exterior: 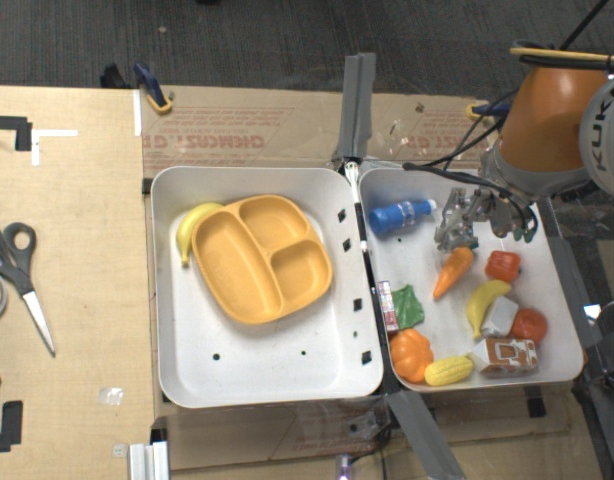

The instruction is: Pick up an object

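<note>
Even bright light, soft shadows, slightly grainy.

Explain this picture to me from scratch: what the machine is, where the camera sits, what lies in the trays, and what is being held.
One camera looks down at a slant on a bench. The grey and orange machine at right is a robot arm; its gripper hangs low over the right bin, just above a toy carrot. Whether it holds anything cannot be told. That bin also contains a blue bottle, a toy tomato, a toy banana, a toy corn cob and a small orange pumpkin. The left bin holds a yellow divided plate with another banana beside it. Scissors lie on the bench.
</note>
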Robot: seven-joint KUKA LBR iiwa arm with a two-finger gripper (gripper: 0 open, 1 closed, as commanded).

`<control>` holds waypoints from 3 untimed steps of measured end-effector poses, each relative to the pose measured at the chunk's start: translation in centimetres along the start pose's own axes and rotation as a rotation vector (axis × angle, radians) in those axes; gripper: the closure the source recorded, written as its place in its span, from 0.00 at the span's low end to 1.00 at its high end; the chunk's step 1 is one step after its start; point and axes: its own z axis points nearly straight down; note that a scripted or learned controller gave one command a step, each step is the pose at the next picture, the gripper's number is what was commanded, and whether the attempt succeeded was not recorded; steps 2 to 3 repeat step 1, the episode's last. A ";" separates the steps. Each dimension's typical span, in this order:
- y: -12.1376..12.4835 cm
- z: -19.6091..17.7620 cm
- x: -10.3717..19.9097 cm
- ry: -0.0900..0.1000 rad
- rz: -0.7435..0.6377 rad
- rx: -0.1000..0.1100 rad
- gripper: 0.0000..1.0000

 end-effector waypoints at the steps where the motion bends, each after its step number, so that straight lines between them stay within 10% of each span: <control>1: 0.0 0.0 0.0 0.000 0.000 0.000 0.00; 3: 0.0 0.0 0.0 0.000 0.000 0.000 0.00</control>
